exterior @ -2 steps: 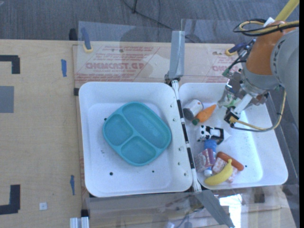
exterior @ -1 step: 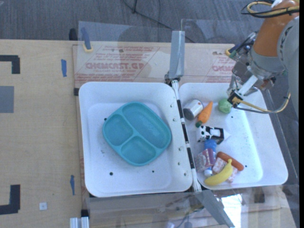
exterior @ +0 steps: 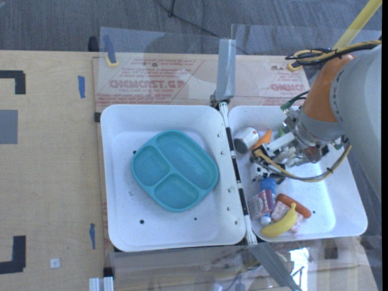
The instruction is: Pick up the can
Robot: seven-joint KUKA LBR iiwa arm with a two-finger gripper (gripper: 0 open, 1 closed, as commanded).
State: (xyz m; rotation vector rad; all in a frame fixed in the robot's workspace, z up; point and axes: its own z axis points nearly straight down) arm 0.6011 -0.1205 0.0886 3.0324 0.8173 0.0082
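A silver can [exterior: 245, 139] lies on its side in the upper left corner of the right bin [exterior: 345, 214], close to the divider between the bins. My gripper [exterior: 265, 158] hangs low over the right bin, just right of and below the can, with cables looped around the wrist. An orange item [exterior: 265, 137] sits between the can and the gripper. Nothing shows between the gripper and the can that tells whether they touch.
The left bin [exterior: 121, 132] holds a blue divided plate [exterior: 174, 170]. At the front of the right bin lie a small blue-capped bottle [exterior: 267, 193], a banana [exterior: 281, 223] and a red sausage-like toy [exterior: 297, 205]. My grey arm [exterior: 357, 102] covers the bin's upper right.
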